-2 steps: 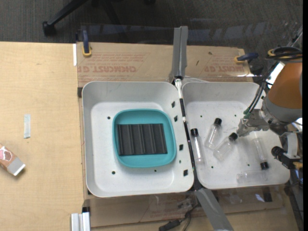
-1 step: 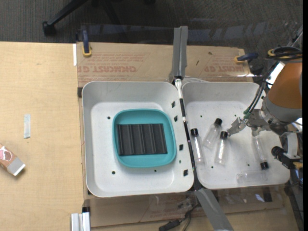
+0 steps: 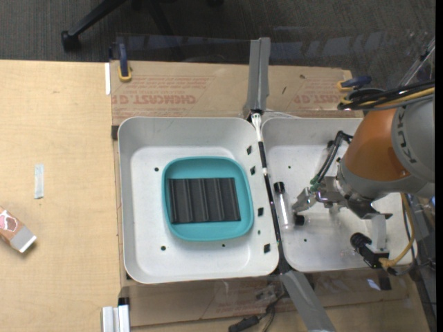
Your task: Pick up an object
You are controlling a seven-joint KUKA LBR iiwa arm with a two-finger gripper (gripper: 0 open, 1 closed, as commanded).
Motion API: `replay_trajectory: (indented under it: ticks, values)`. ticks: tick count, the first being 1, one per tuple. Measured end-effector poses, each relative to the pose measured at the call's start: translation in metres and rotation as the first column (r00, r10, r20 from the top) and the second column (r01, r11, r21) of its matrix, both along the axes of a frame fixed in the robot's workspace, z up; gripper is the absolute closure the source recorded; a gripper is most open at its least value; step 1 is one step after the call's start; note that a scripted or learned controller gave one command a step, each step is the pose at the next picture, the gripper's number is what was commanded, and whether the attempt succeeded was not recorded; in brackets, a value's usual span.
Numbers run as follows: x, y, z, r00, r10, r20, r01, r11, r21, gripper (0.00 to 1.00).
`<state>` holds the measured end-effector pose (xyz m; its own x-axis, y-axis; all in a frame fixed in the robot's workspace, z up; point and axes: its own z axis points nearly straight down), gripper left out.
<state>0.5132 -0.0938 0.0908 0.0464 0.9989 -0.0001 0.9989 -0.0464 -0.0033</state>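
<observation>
**Slim pen-like stick by the divider, and a wide teal tray next door**

The landmark here is the grey divider [image 3: 261,151] where the two shallow white bins meet. Just right of it, in the right-hand white bin [image 3: 304,251], lies a thin pale stick with a dark cap [image 3: 282,206], something like a marker; its exact make is too small to tell. It lies lengthwise, almost parallel to the divider and very near the bin wall. By its look it should be light, stiff and smooth, so it may roll or slip; a grip across its middle looks the safest hold.

The robot's hand [image 3: 304,209] hovers right of the divider, just beside the stick, low in the same bin. Whether it is spread or closed cannot be told, and nothing is visibly held.

Left of the divider, the left-hand white bin [image 3: 138,254] carries a teal rounded plastic tray with a dark ribbed insert [image 3: 206,199]. It is broad and rigid, probably graspable at its raised rim alone.

Room is tight on the stick's divider side, where the wall crowds a finger; further right the bin floor lies open. The wooden table [image 3: 55,116] lies well left.
</observation>
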Motion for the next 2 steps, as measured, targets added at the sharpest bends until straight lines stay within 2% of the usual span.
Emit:
replay_trajectory:
  ticks: [1,2]
  values:
    - [-0.003,-0.023,0.0,1.0,0.013,0.002,-0.013,1.0,0.0,0.0]
    - [0.043,-0.059,0.0,1.0,0.026,0.002,-0.026,1.0,-0.001,0.0]
